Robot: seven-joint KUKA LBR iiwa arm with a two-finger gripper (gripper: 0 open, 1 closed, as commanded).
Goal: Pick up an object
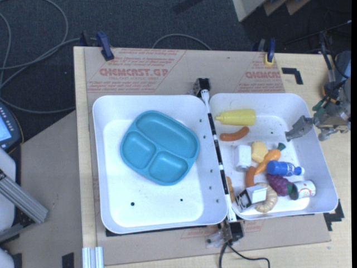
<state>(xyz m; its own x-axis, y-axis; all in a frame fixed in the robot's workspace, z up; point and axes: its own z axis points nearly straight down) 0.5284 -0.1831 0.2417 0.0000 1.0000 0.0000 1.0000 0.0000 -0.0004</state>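
Clutter fills the near half of the right bin (312, 149). Nearest the camera, at about 6 o'clock in that bin, a tan curved pastry-like toy (266, 201) lies against a small dark-and-white box (252, 195). Just past them, at 5 o'clock, sit a purple bunch of grapes (280, 183) and a white-and-red item (305, 190), touching or nearly so. A blue bottle (283, 168) lies on its side just beyond the grapes, with an orange carrot (259, 165) slanting beside it at its 9 o'clock. A yellow chunk (259, 150) and a white block (244, 156) sit side by side near the bin's middle. Farther back, a reddish sausage (234, 133) lies alone, and beyond it, toward 11 o'clock, a yellow mustard bottle (237, 116) rests on its side.

The left bin (106, 149) holds a blue divided plate (160, 146), tilted, near its centre.

The tool (304, 126) hangs over the right bin's 2 o'clock edge, well apart from the toys, with nothing between its fingers; whether they are spread or closed cannot be told. Both bins rest on the bench (162, 71), whose far edge carries two blue clamps (104, 44).
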